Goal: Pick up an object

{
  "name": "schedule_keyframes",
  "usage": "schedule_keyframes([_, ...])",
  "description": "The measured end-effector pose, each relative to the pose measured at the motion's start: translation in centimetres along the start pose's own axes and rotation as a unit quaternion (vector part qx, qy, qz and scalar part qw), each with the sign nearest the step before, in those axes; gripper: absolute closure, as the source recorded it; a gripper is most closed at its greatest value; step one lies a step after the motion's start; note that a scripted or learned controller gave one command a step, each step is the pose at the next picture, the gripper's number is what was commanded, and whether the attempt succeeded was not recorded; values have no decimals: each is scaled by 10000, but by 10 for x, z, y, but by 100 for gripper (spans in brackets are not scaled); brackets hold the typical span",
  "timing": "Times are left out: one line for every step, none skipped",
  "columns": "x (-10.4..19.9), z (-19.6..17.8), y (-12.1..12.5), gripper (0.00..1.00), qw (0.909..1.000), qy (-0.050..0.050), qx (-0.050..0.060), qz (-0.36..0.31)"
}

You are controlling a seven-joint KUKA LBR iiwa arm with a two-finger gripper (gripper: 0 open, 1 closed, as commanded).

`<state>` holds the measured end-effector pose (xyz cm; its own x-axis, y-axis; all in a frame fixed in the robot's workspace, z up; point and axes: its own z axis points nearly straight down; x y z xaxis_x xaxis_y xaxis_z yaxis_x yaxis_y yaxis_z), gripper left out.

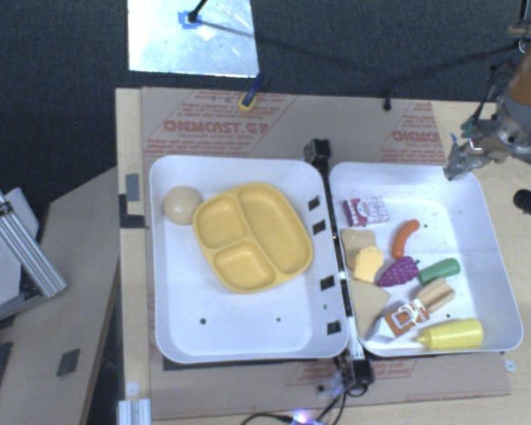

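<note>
My gripper [461, 161] hangs at the far right, above the back right corner of the right bin [487, 228], with nothing seen between its fingers. Inside that bin lie a red-and-white packet [365, 211], an orange sausage [405, 237], a tan bread slice [357, 239], a yellow cheese wedge [368, 262], purple grapes [398, 272], a green pickle [439, 269], a brown roll [433, 294], an orange-and-white carton [405, 317] and a yellow bottle [450, 333]. All of these lie forward and left of the gripper.
The left bin [173, 321] holds a yellow three-compartment tray [250, 235] and a beige ball [182, 204]. A black hinge strip [332, 255] divides the two bins. Cardboard [221, 118] lies under both, with a shiny sheet [193, 25] behind.
</note>
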<state>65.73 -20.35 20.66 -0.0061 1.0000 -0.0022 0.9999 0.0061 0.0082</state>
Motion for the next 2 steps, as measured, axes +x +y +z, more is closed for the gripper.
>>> schedule_keyframes([0, -20, 1, 100, 10000, 4, 14, 2])
schedule_keyframes([56, -14, 4, 100, 10000, 12, 32, -11])
